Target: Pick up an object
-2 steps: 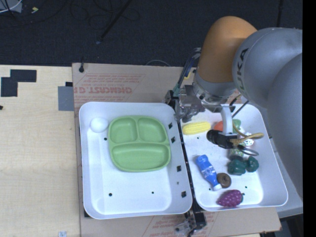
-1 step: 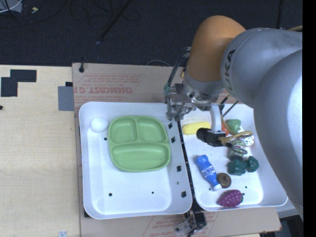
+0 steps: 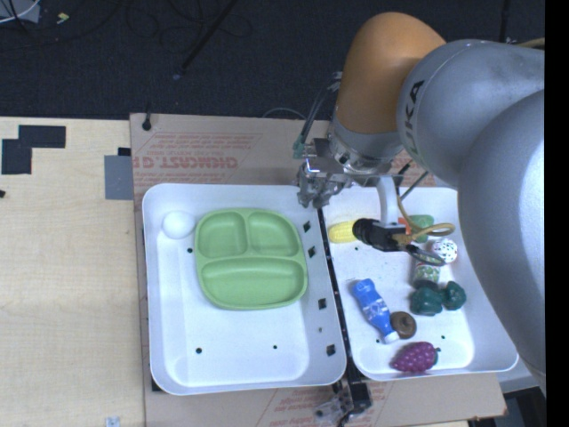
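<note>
End effector [image 3: 313,191] beside yellow object [image 3: 341,232]

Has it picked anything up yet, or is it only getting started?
Nothing looks picked up yet. The gripper is at the far end of the divider between the bins. The yellow toy, blue tube and purple grapes lie in the right bin. Grasping and lifting remain.

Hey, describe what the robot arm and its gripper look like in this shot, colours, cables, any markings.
The arm is bulky and rounded, with a smooth light grey shell. A domed orange band sits above the wrist, and dark lettering shows on the grey beside it. Below is a small metallic gripper, silver and dark, with thin cables looping along its side. The view is too coarse to tell how its jaws stand.
</note>
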You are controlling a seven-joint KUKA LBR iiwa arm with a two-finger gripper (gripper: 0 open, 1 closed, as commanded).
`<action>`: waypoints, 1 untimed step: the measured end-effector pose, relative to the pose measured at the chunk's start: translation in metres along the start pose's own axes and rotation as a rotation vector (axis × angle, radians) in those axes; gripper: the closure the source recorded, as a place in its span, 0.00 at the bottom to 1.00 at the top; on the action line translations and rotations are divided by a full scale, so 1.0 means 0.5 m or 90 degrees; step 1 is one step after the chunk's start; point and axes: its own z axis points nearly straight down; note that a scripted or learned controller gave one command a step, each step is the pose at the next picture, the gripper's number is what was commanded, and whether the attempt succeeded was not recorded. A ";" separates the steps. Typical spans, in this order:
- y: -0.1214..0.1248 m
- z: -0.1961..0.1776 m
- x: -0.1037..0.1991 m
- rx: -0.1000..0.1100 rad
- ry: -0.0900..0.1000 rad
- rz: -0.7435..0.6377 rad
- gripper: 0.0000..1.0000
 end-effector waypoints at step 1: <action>-0.026 0.007 0.003 0.002 -0.001 0.001 1.00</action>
